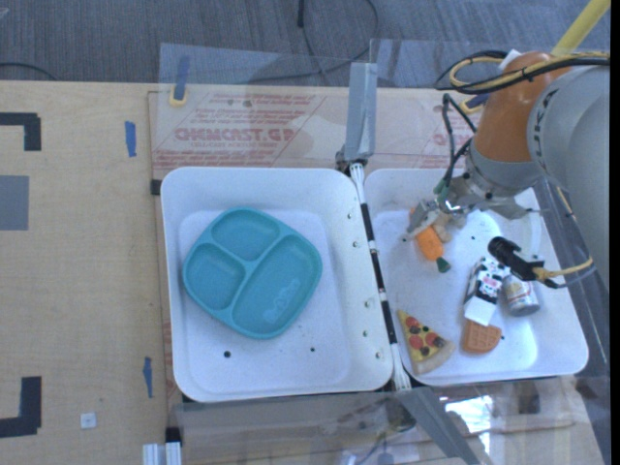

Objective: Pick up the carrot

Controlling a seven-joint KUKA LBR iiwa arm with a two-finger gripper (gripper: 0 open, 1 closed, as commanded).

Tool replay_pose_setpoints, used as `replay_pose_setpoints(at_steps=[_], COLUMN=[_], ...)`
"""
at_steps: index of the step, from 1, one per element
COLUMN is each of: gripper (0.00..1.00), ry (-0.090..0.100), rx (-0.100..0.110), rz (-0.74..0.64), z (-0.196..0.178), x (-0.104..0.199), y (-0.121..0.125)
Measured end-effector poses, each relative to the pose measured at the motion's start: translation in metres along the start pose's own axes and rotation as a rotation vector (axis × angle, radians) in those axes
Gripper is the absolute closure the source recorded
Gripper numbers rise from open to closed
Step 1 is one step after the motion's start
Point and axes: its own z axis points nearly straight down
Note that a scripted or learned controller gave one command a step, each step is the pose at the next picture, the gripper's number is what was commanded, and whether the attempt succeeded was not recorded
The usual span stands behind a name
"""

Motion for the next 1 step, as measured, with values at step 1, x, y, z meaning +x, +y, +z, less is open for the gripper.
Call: replay_pose_setpoints(at_steps=[1], gripper=[1.0], ry=[-0.002], rx=[0.006], rz=[-0.001], z=[-0.0103], x=[-0.0002], y=[-0.0008])
